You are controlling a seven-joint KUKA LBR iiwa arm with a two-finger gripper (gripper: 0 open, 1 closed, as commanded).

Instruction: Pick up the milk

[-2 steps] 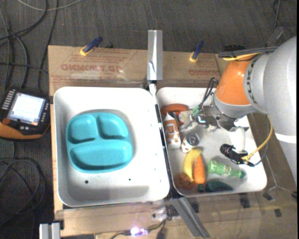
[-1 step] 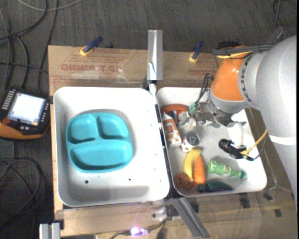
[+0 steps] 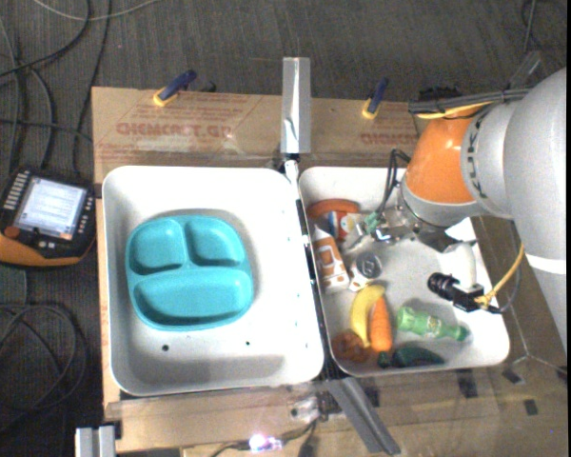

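The milk (image 3: 329, 259) is a small orange and white carton lying along the left wall of the right bin (image 3: 491, 343). My gripper (image 3: 373, 228) hangs low over the upper middle of that bin, under the arm's orange band (image 3: 440, 168). It is just right of the carton's upper end and close to it, but I cannot tell whether it touches. Nothing is visibly lifted off the bin floor.
A round orange and white item (image 3: 335, 211) lies above the carton. Further down the right bin are a banana (image 3: 364, 310), a carrot (image 3: 382, 325), a green bottle (image 3: 430, 325), a dark green item (image 3: 414, 355) and a brown item (image 3: 350, 345). The left bin (image 3: 124, 350) holds a teal divided plate (image 3: 190, 270).
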